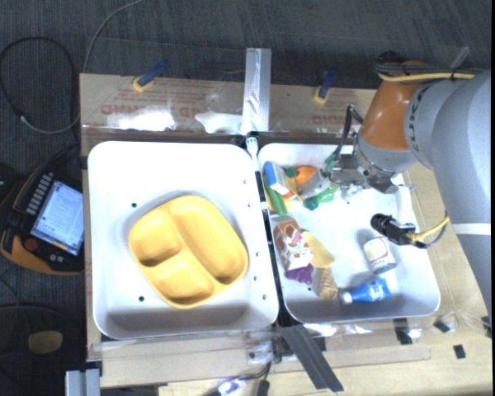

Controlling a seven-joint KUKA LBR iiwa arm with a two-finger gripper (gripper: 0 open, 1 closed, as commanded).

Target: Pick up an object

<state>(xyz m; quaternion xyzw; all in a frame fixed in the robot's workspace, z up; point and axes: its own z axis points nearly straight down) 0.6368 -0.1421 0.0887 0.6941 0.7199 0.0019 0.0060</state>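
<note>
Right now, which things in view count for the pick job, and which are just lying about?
For the job:
- gripper, over the right bin's far end
- right bin
- orange item
- green item
- small bottle
- blue and white bottle
- snack packet

Lying about:
- yellow divided tray in the left bin
- handheld pendant on the floor
- blue clamps

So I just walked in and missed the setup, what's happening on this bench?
A grey robot arm reaches in from the right, its gripper low over the far end of the right bin, by a green object in the clutter along its left side. Whether it has anything is unclear. A small white bottle and a blue one lie nearer. The left bin holds a yellow divided tray.
</note>
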